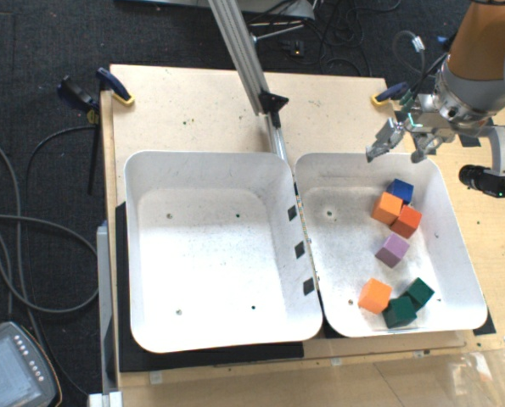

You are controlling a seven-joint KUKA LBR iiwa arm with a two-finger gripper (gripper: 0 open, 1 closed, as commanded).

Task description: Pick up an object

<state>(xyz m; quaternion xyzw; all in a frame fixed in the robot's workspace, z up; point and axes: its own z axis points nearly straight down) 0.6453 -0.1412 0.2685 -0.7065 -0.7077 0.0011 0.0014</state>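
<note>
A: Bins? 
B: Two white bins, side by side — left bin (pixel 150 227), right bin (pixel 337 185).

A: Blocks? 
B: Seven, all in the right bin. One blue block (pixel 401 190). Two orange blocks (pixel 388 207), (pixel 374 295). One red-orange block (pixel 408 220). One purple block (pixel 393 250). Two dark green blocks (pixel 419 292), (pixel 400 313).

A: Clamps on the bench? 
B: Two blue-and-yellow, at the far corners — left clamp (pixel 115 86), right clamp (pixel 391 94).

A: Arms? 
B: One arm (pixel 481 49).
</note>
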